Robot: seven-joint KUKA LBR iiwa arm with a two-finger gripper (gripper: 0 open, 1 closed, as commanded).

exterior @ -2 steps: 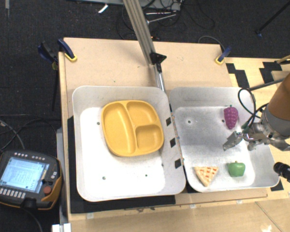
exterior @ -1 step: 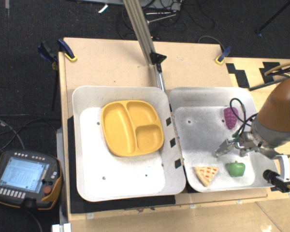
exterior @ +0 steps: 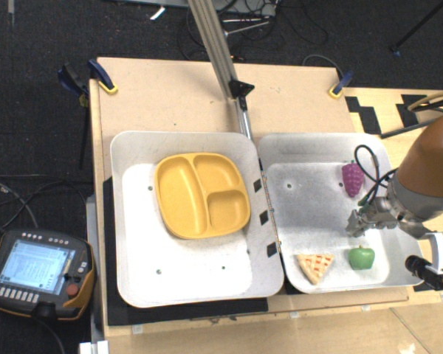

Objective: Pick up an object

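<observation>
one pizza slice point(exterior: 314, 266), one green apple point(exterior: 362, 257), one grape bunch point(exterior: 352, 178); tool point(exterior: 356, 224) grip unclear.

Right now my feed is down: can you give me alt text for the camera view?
The arm's hand hovers low in the right bin, between purple grapes and a green apple, with a pizza slice nearby. The left bin holds a yellow divided plate.

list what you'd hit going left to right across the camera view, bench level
teach pendant → yellow divided plate in the left bin → pizza slice toy → green apple toy, the last two in the right bin. The purple grapes and gripper overlap these in x, so left out.
</observation>
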